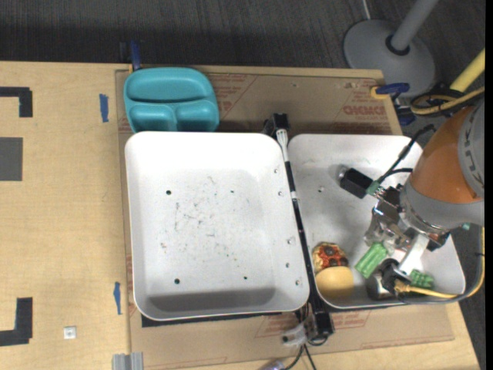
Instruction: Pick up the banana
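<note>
End effector [391, 267] was low in the near right corner of the right bin [323, 156], under the grey arm [447, 179] with its orange band. Couldn't tell if it was apart or together: green parts and cabling cluttered the tip.

Banana [420, 291]: only a thin yellow sliver showed just to the near-right of the end effector, along the bin's near wall, mostly hidden under the tool. Looked touching or very nearly so, not visibly between anything.

To the left of the end effector sat a yellowish round fruit [334, 281], with a dark patterned object [327, 254] just behind it. A small black block [354, 182] lay beyond the end effector. Left bin [208, 222] sat well off to its left on the desk [54, 206], teal tray [171, 100] behind that.
</note>
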You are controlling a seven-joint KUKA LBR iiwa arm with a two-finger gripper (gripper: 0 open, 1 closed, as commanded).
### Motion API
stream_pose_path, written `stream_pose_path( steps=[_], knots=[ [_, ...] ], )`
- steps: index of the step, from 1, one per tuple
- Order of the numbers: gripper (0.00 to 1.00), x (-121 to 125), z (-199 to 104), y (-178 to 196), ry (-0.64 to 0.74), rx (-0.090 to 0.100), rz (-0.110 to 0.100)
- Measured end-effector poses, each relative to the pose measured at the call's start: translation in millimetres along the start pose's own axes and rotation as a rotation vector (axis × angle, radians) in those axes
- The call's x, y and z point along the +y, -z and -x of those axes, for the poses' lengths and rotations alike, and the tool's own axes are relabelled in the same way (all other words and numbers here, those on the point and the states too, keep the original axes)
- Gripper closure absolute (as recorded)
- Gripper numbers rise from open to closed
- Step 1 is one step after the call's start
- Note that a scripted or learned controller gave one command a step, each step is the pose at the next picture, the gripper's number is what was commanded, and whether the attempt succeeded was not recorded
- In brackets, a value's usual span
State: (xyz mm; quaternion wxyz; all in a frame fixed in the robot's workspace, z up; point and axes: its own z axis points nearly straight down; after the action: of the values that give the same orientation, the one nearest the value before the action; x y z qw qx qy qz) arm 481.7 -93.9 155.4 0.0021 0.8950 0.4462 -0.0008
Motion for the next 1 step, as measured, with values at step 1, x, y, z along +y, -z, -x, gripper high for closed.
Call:
stream_pose_path(
  steps=[1],
  knots=[
    [1.00, 0.3, -0.5, 9.6, 0.002, 0.000, 0.001]
  ],
)
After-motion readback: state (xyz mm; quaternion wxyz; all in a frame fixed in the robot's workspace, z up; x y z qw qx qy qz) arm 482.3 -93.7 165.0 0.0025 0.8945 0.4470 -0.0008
